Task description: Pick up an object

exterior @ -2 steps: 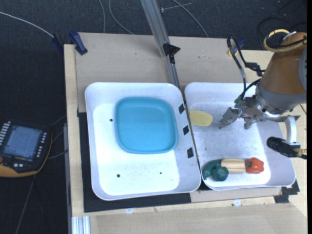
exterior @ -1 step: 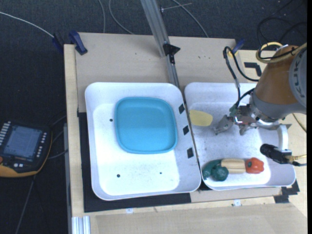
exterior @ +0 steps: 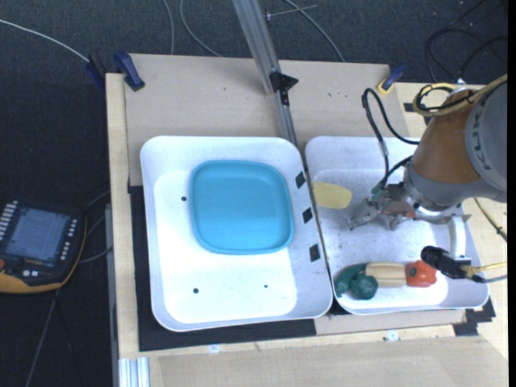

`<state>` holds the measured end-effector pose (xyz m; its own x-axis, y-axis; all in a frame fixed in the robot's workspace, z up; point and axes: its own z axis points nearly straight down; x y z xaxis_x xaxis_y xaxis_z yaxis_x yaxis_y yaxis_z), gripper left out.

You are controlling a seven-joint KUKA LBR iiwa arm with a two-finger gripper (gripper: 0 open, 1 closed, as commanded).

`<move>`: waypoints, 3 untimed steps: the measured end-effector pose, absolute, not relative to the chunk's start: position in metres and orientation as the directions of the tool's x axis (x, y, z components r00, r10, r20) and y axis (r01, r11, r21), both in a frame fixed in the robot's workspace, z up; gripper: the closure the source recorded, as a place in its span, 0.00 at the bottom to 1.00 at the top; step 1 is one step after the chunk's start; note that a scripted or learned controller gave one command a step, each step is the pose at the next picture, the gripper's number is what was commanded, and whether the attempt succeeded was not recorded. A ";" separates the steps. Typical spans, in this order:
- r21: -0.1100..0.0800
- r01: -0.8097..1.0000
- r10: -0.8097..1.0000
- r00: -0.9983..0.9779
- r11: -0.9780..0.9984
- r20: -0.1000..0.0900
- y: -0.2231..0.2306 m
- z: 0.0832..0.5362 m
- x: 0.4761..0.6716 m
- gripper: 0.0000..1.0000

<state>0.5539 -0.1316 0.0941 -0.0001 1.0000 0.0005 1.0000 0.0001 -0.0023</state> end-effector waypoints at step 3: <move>0.005 1.000 1.000 0.000 0.000 -0.001 -0.125 0.212 0.565 1.00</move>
<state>0.5648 -0.1251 0.2115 -0.0005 1.0000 -0.0005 1.0000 0.0005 0.0046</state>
